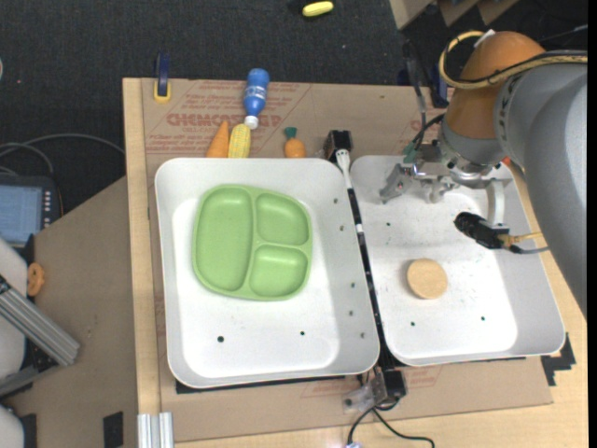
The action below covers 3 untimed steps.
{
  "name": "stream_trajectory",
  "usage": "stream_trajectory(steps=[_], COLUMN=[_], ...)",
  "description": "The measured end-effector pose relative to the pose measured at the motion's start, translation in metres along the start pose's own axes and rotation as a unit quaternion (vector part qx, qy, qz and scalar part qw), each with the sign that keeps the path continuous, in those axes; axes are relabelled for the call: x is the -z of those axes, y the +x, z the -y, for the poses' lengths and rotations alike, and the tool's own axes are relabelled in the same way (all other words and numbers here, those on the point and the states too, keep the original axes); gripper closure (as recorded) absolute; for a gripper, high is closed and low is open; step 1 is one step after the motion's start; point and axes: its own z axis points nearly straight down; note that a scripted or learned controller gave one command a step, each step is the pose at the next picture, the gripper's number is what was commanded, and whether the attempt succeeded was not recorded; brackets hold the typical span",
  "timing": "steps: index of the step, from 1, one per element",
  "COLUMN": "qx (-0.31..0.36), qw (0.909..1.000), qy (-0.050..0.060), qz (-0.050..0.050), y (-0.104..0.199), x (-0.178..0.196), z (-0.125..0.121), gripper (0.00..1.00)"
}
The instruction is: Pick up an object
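A round tan disc (427,278) lies flat in the right bin (522,329), near its middle. My gripper (413,188) hovers over the far end of that bin, up and slightly left of the disc and well apart from it. Its fingers (388,189) stand spread, with nothing between them. In the left bin (242,343) sits a green divided plate (251,241).
Beyond the bins, on the cardboard, lie a blue and white toy bottle (255,95), a yellow corn cob (240,140), an orange carrot (217,142), a small carrot (294,145) and a black object (336,142). A yellow item (318,8) rests on the dark floor.
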Motion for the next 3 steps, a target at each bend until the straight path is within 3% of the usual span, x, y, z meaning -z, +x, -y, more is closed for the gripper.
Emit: stream_trajectory(steps=[3], qx=[0.0], qw=[1.0], qy=[0.0], qz=[0.0], y=[0.0], x=[0.0], z=[0.0], gripper=[0.0])
